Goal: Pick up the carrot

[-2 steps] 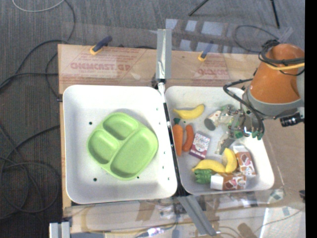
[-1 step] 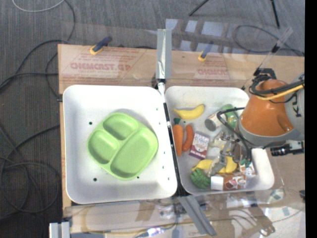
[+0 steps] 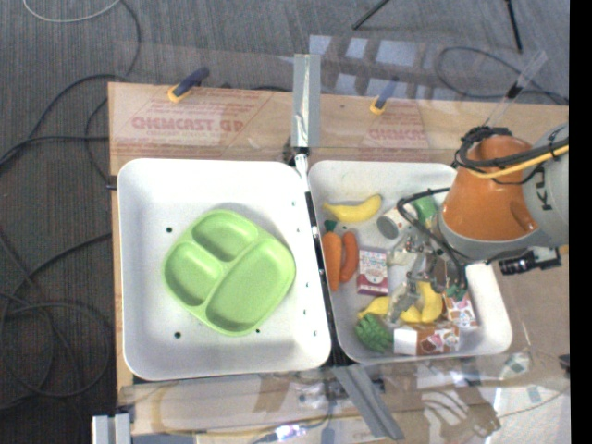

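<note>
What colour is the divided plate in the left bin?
Light green, plain, no pattern: the divided plate shows clearly in the camera view, lying in the left bin.

Orange carrot (image 3: 334,259), yellow banana (image 3: 353,210), lime-green plate (image 3: 231,271) (both bins (image 3: 139,248) white).

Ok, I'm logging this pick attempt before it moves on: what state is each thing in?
carrot: lying in the right bin by its left wall, not gripped.
gripper: low over the right bin's clutter, right of the carrot.
banana: lying near the bin's far edge.
green plate: right side up in the left bin, compartments bare.
</note>
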### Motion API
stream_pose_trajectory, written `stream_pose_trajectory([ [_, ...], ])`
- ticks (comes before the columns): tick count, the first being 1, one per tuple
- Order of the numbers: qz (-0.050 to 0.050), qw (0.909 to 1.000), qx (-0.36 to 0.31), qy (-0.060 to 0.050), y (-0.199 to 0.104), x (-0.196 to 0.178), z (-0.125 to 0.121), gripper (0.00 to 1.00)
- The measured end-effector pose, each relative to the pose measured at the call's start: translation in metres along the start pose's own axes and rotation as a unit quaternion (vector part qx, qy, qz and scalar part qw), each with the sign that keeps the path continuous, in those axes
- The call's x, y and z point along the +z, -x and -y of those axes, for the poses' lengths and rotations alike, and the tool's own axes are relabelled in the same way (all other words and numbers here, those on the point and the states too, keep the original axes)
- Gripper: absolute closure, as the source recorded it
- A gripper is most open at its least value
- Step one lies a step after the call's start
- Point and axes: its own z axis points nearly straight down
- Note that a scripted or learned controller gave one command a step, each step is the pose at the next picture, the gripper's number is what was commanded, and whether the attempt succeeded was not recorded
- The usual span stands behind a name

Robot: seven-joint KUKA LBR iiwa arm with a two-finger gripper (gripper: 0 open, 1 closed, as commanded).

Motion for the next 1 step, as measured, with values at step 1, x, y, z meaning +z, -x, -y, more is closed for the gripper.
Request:
stream_pose_trajectory([
  [1,-0.002,0.9938,-0.111,0.002,0.0193,-0.0809,0.0687,0.0],
])
